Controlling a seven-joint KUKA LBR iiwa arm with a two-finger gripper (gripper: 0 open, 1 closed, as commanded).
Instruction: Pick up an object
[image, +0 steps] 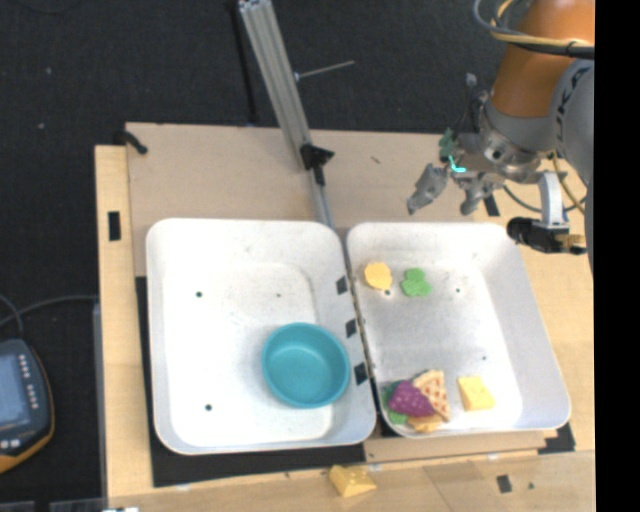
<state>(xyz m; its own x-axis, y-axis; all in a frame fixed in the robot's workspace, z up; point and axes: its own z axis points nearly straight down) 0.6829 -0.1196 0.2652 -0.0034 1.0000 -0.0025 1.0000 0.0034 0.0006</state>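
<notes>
My gripper (447, 197) hangs above the far rim of the right bin (530, 300), its two fingers spread open with nothing between them. Inside that bin lie a yellow piece (377, 276) and a green piece (415, 284) near the far left. At the near edge sit a purple grape bunch (410, 400), a waffle-patterned orange piece (432, 388) and a yellow cheese block (475, 393). A teal bowl (305, 364) rests in the left bin (200, 260).
A slanted metal pole (285, 100) runs down to the gap between the bins. A yellow wedge (352, 481) lies on the bench in front of the bins. A handheld controller (20, 400) sits at the far left.
</notes>
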